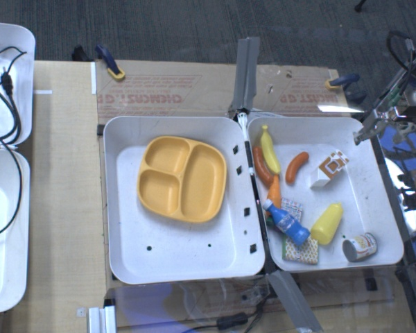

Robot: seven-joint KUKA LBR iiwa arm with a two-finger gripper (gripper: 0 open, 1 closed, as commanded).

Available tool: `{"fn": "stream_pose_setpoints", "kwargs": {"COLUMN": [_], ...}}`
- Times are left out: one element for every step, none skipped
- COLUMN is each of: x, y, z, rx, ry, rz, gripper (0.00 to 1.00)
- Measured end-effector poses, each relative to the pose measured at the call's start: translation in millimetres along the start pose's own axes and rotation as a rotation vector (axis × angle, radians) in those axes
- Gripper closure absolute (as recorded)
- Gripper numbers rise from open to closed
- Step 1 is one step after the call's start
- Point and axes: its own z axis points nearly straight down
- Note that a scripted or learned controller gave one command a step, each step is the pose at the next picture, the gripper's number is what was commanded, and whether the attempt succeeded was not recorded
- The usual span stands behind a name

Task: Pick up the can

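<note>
Can (360, 247) lying sideways at lower right of right bin (392, 207), free to grab; gripper (374, 127) fingers' state impossible to tell

Small can (360, 247), silver-grey with a pale printed label, tipped on its side, round end facing left, in the right bin's near right corner

Cardboard sheet (194, 89) behind the bins bears red print, upside down, apparently "CHEMCAS"; remaining print is illegible.
</note>
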Motion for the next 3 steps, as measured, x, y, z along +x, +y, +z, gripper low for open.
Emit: {"fn": "stream_pose_setpoints", "kwargs": {"x": [1.1,45.6,45.2], "y": [-66.7,-22.4,-22.1], "z": [49.6,176.6,176.1], "rx": [0.001,0.001,0.000], "ry": [0.001,0.001,0.000], "rz": [0.109,-0.044,-0.044], "gripper": [0.00,0.00,0.00]}}
